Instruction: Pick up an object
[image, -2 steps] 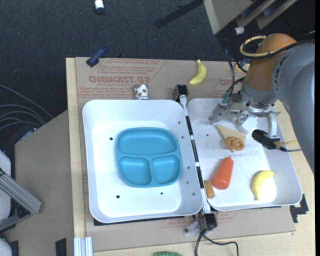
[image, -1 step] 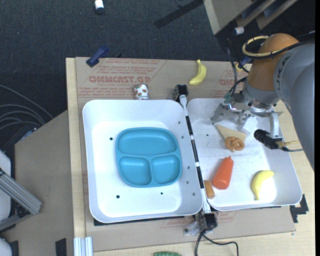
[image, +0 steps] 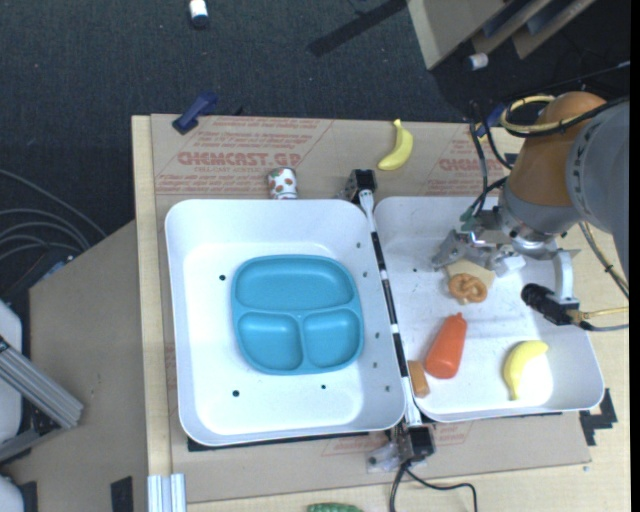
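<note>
Seemingly, in the camera view, the gripper (image: 470, 258) is poised just above a small tan pretzel-like toy (image: 467, 288) in the right bin (image: 590, 370). Jaw state cannot be told. The toy is judged light, stiff, knobbly, and best pinched across its width.

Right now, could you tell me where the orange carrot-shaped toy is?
The orange carrot-shaped toy lies in the right bin, near its left wall, below the pretzel and left of the yellow banana.
</note>
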